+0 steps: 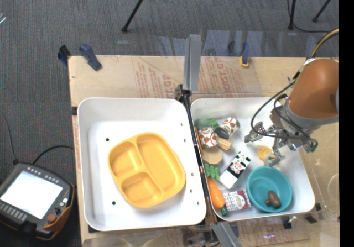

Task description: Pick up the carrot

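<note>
The carrot [215,194], orange with a green top, lies at the front left corner of the right bin [303,169], close to the wall between the bins. My gripper [278,148] hangs over the right half of that bin, under the arm's orange band [313,90]. It is well to the right of the carrot and farther back, just above a small yellow piece [264,153]. The wrist and cables hide its tip from above.
A teal bowl [269,188] holding a brown item [272,199] stands at the front of the right bin. Several toy foods and small cartons [237,165] crowd its left half beside the carrot. A yellow divided plate [146,169] lies in the left bin [94,113].
</note>
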### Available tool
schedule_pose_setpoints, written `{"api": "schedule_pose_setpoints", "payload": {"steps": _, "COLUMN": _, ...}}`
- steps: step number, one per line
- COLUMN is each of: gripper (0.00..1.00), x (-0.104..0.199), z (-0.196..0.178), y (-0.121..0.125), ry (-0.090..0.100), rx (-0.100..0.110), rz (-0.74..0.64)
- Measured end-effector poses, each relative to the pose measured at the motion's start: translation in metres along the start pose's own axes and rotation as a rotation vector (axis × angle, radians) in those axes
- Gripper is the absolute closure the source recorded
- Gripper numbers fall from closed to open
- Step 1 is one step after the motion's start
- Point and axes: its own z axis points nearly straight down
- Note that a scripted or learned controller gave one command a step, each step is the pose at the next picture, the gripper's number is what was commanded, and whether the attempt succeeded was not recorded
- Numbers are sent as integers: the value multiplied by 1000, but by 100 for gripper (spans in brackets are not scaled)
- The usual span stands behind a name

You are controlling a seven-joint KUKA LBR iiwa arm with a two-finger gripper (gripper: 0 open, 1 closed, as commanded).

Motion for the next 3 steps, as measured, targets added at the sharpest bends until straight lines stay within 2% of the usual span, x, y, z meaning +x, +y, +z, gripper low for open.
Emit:
{"api": "schedule_pose_setpoints", "payload": {"steps": 1, "gripper": 0, "x": -3, "z": -1, "y": 5, "ry": 0, "rx": 0, "rz": 280}}
{"api": "schedule_pose_setpoints", "payload": {"steps": 2, "gripper": 100, "x": -5, "z": -12, "y": 6, "ry": -3, "rx": 0, "rz": 278}}
{"api": "schedule_pose_setpoints", "payload": {"steps": 3, "gripper": 100, "x": -16, "z": -127, "y": -8, "ry": -11, "rx": 7, "rz": 75}}
